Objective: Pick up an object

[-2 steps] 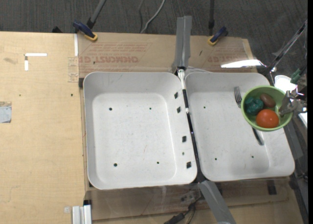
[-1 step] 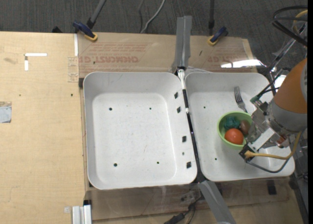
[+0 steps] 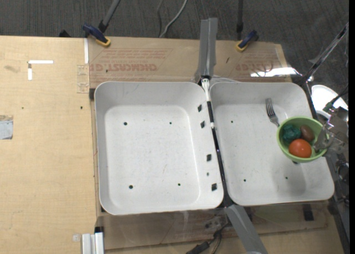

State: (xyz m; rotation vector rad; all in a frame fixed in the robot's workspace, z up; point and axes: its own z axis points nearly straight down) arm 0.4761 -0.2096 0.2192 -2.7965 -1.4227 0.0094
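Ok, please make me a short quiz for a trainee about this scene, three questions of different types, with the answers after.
1. True or false: the green bowl sits in the left bin.
2. Which thing lies in the right bin just beside the bowl, toward its upper left?
A. a spoon
B. a fork
C. a knife
3. Fill in: the most clearly visible item inside the bowl is a round ____ one, the orange ball.

Key:
1. False; it is in the right bin, near its right wall.
2. B, the fork.
3. Orange; a teal object lies next to it.
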